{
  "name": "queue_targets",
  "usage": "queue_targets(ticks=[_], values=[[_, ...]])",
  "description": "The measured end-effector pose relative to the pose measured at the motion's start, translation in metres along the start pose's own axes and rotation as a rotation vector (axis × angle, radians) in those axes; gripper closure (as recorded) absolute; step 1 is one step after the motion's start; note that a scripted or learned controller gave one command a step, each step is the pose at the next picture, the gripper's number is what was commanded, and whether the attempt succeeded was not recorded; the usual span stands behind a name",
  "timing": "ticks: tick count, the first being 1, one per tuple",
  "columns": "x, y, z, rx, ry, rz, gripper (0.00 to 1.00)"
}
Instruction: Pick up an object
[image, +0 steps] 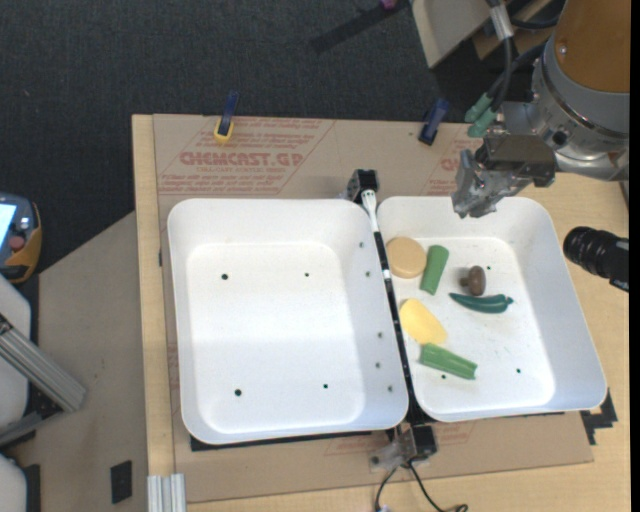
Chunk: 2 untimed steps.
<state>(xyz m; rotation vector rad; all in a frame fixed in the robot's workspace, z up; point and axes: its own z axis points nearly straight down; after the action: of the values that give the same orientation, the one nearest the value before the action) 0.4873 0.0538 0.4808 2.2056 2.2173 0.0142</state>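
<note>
The right bin (560, 350) holds several small items: a tan round disc (406, 257), an upright-lying green cylinder (434, 270), a small brown lump (474, 280), a dark green pepper shape (483, 302), a yellow piece (421, 323) and a green block (447, 362). My gripper (474, 203) hangs over the far rim of the right bin, above and behind the brown lump, apart from every item. Nothing shows between its fingers.
The left bin (200, 300) lies beside the right one, joined along a black clamp strip (380, 270). Both sit on a cardboard sheet (250, 150) with blue and yellow clips at its far edge. A black cylinder (598, 256) juts in at the right.
</note>
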Motion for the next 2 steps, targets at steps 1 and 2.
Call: queue_targets(ticks=[1, 2], values=[[0.0, 0.001, -0.01, -0.003, 0.0, -0.001, 1.0], [0.001, 0.002, -0.021, -0.006, 0.0, -0.001, 1.0]])
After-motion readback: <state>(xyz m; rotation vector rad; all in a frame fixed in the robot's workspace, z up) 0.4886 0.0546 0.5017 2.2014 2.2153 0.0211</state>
